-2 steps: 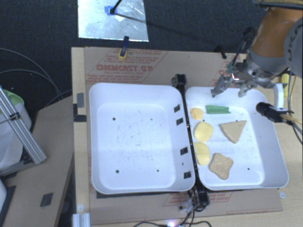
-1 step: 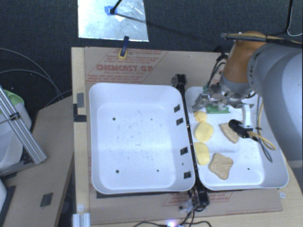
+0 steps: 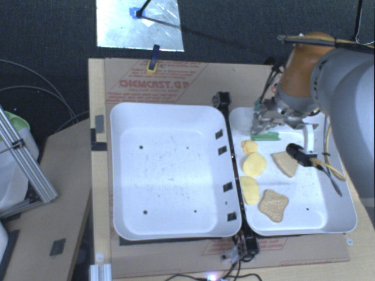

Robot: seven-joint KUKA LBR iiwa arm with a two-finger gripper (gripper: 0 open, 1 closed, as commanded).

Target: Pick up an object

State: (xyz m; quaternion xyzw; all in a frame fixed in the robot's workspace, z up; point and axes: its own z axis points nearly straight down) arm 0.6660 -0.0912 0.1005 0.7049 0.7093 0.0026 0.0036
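The right bin holds several food-like pieces. A flat green piece lies near its far left corner. Below it sit a small yellow piece, a larger yellow piece and a third yellow piece. A tan wedge lies in the middle and a speckled brown slice sits near the front. My gripper points down at the far end of this bin, right above the green piece. I cannot see whether it touches that piece.
The left bin stands beside the right one, with a black hinge strip between them. The grey arm covers the right bin's far right corner. A shiny metal sheet lies beyond the bench.
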